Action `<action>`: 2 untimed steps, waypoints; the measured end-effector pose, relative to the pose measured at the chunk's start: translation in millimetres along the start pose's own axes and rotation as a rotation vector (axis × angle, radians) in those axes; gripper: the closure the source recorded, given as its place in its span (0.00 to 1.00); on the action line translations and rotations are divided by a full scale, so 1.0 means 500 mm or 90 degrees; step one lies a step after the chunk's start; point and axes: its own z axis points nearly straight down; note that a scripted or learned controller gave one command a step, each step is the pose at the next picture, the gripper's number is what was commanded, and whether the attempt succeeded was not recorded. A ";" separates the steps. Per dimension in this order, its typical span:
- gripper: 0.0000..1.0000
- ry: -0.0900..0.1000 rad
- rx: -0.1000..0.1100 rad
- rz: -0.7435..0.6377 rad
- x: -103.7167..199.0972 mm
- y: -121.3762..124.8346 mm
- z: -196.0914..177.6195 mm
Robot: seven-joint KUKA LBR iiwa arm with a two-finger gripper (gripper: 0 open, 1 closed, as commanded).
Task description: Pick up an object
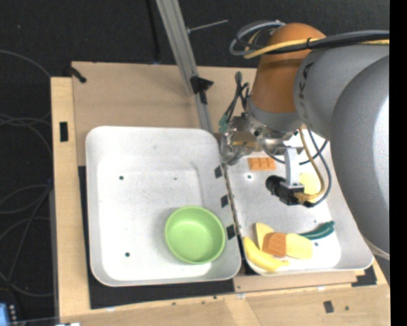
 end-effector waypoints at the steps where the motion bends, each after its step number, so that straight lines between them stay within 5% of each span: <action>1: 1.00 0.000 0.000 -0.001 0.107 0.037 -0.033; 2: 0.00 -0.003 0.002 0.003 0.096 0.035 -0.031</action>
